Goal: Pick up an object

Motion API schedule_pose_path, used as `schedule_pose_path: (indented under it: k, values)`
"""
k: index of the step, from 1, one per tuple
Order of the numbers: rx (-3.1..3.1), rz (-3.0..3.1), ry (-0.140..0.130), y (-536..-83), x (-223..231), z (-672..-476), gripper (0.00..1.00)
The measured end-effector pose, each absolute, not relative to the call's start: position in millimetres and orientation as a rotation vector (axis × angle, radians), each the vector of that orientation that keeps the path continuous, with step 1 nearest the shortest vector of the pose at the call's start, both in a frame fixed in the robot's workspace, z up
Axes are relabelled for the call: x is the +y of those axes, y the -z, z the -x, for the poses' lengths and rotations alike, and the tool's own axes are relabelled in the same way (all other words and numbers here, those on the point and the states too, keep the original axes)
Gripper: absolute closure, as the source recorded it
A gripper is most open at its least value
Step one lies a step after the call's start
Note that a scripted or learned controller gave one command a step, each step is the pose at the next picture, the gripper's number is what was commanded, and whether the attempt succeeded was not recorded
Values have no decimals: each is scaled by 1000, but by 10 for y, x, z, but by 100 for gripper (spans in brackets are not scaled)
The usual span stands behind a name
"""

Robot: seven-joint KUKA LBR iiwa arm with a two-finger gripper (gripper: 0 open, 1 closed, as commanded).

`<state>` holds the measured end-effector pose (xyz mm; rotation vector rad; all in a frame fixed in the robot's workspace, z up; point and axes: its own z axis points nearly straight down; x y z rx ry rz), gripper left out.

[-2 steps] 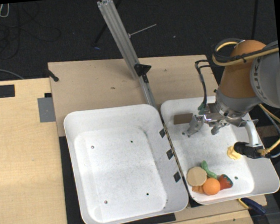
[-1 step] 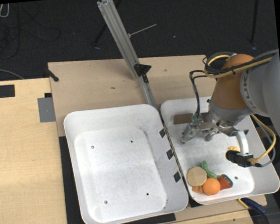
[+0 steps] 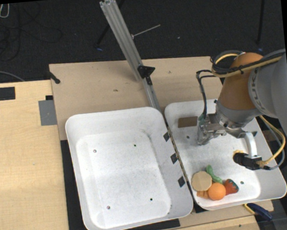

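Presently the jaws (image 3: 203,137) hang low over the right bin (image 3: 273,187), their opening impossible to tell.

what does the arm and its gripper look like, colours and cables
The arm is bulky and rounded, grey, with an orange band above the wrist. Black and yellow cables loop beside the band, and more run down its right side. The gripper is a small grey metal unit.

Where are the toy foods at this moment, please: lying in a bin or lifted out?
In the bin. The toy foods lie clustered at the near edge of the right bin, apart from the gripper.
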<state>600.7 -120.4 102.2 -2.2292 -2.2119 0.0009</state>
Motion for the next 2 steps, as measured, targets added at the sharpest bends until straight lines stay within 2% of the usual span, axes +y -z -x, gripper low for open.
schedule_pose_path:
  k: [2]
  values:
    - [-2225,2223,4,-2164,-1255,-6088,100]
